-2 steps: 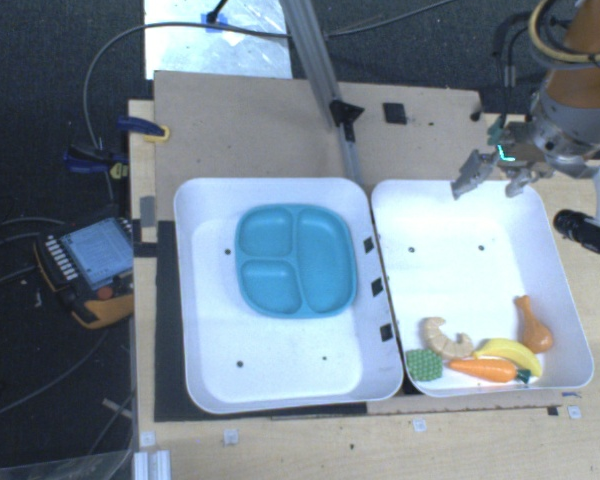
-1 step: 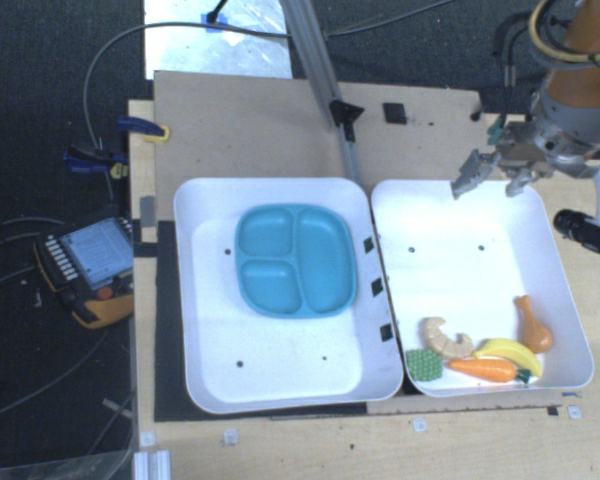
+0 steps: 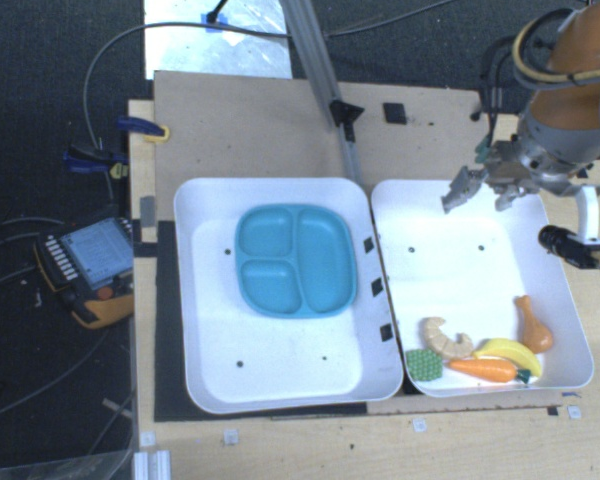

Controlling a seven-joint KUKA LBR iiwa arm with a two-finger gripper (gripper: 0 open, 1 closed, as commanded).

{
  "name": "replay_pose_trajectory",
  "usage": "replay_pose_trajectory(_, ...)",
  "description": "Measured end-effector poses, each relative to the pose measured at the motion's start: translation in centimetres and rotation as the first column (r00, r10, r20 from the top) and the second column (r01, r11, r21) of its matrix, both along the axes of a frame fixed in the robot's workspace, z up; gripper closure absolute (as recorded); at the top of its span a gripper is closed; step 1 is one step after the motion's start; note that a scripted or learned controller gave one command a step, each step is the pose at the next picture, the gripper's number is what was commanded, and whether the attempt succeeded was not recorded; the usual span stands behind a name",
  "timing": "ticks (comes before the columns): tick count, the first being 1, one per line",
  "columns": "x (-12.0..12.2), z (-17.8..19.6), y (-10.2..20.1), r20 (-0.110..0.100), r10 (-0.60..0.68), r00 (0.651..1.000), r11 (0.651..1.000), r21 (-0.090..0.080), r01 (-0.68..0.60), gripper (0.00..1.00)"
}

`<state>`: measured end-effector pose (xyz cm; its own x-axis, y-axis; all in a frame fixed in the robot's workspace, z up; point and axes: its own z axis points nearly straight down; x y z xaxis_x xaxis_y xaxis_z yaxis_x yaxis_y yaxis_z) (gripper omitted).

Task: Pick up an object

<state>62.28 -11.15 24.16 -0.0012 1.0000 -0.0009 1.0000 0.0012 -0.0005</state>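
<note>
Gripper (image 3: 482, 191) hangs over the far edge of the right bin (image 3: 450, 268), two fingers spread apart, nothing between them. Arm (image 3: 570, 78) comes in from the right, orange band above the wrist visible at the top corner. All candidate objects sit bunched in the near right corner of that same bin, well apart from the gripper: a carrot (image 3: 483, 370) lying flat along the near wall, a banana (image 3: 510, 352) just behind it and touching or nearly touching, a tan curled piece (image 3: 446, 339) to the left that looks like a toy shrimp or peanut shape, hard to tell, a small green piece (image 3: 425, 365) tucked in the near left corner, and an orange drumstick-like item (image 3: 533, 326) leaning toward the right wall. Left bin (image 3: 210, 298) holds only a blue divided plate (image 3: 296, 260), not an easy grasp. Step in hand, as I read it: approach, no descent onto a target yet. To do it well, pick the least crowded item; the drumstick piece stands a bit apart from the pile so it seems the cleanest choice. Travel across the bin toward the near right corner, turn the wrist so the fingers straddle the narrow neck across its long axis, then come straight down. Risks: the bin wall is close on that side so a finger could clip it, and carrot and banana lie so tight that closing on either may nudge the other.
</note>
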Motion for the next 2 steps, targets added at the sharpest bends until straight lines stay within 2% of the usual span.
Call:
replay_pose_trajectory(1,-0.3,-4.3,-0.5,0.000,0.000,1.000,1.000,0.000,0.000,0.00)
replay_pose_trajectory(2,-0.5,-10.3,-0.2,0.000,0.000,1.000,1.000,0.000,0.000,0.00)
